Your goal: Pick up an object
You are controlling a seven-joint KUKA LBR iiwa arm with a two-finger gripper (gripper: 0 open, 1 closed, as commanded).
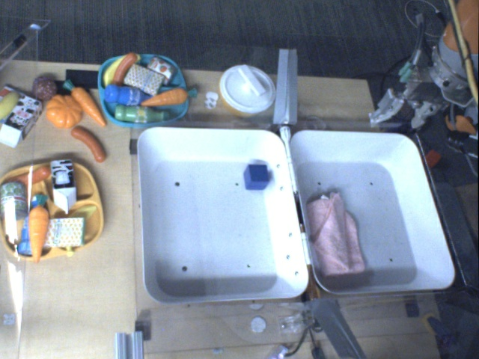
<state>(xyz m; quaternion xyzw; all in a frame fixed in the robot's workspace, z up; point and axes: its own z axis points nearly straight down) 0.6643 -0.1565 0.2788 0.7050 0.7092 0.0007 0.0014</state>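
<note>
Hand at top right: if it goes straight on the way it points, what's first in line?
The hand points down-left toward the right bin. Its far rim likely comes first; height is unclear, so it may pass over onto bare floor, short of the pink cloth.

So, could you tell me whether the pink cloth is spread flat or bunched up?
Bunched up: the cloth lies in a crumpled, folded heap with visible creases in the right bin, near its left wall.

No words, numbers or brand names are legible anywhere. A few small toy cartons carry printed patterns: one in the blue bowl (142, 88), two in the yellow tray (52, 208), and one black-and-white carton (21, 114) at the bench's left edge. Their markings are too small and blurred to make out as letters.
</note>
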